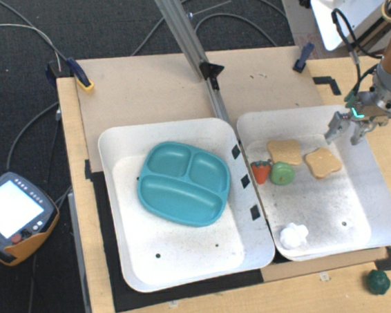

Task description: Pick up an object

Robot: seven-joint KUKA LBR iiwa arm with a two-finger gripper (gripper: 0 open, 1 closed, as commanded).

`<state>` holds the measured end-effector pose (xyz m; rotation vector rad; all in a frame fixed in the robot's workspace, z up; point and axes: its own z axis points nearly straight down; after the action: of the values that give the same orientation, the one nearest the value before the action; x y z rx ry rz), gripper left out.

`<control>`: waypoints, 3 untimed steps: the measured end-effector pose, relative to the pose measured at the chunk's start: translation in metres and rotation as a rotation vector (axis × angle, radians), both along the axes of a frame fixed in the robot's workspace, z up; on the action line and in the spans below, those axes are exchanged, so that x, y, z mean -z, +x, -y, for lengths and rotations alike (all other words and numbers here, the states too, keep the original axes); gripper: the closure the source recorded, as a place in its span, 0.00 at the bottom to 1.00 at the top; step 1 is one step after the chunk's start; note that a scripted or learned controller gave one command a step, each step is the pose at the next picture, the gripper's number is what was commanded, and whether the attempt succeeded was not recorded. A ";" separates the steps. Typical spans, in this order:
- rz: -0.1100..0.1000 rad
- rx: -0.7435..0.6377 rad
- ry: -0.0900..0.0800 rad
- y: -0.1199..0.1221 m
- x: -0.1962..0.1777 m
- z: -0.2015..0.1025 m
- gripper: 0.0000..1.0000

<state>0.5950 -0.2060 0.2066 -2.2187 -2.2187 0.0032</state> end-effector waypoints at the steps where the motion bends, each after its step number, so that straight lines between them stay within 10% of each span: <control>1: 0.004 -0.001 -0.001 0.001 -0.002 0.000 0.00; 3: 0.004 -0.003 -0.001 0.008 0.113 -0.012 0.00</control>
<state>0.6028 -0.1939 0.0937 -2.2184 -2.2242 -0.0009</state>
